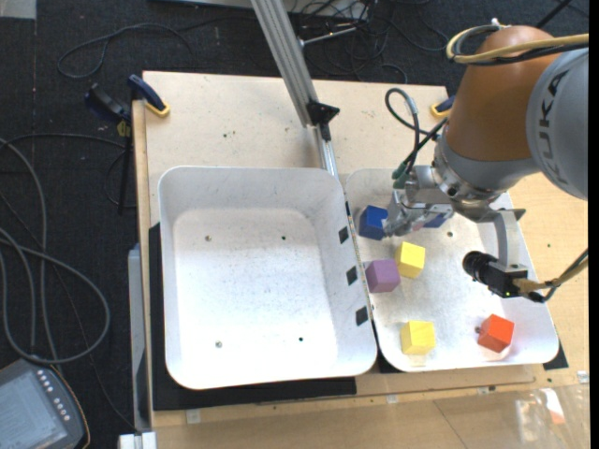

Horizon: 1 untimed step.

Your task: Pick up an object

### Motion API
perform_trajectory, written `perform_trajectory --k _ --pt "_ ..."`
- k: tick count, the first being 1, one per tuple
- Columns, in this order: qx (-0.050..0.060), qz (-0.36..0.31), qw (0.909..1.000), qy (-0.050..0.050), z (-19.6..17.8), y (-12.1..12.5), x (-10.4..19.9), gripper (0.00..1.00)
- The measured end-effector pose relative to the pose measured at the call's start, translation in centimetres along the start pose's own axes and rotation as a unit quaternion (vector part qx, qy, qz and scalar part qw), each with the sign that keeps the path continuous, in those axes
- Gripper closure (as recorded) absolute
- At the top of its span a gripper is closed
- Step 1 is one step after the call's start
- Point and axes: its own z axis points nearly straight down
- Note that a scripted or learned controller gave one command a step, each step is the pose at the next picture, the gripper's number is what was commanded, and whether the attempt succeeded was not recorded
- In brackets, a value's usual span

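Fingers (404, 218): can't tell if open or closed, metal tips low in right bin (533, 344). Matte blue cube (373, 222) just left of them; yellow cube (411, 258) and purple cube (382, 275) below.

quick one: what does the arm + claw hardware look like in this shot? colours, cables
The arm is grey with a rounded orange band above the wrist and dark lettering on the grey shell. A yellowish cable loops over the orange part; black and green cables run down to the wrist. The claw is a small grey metal assembly.
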Motion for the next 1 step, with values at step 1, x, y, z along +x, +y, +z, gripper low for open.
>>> perform_trajectory --k 1 --pt "0.000 0.000 1.0000 0.000 2.02 -0.77 5.28 1.00"
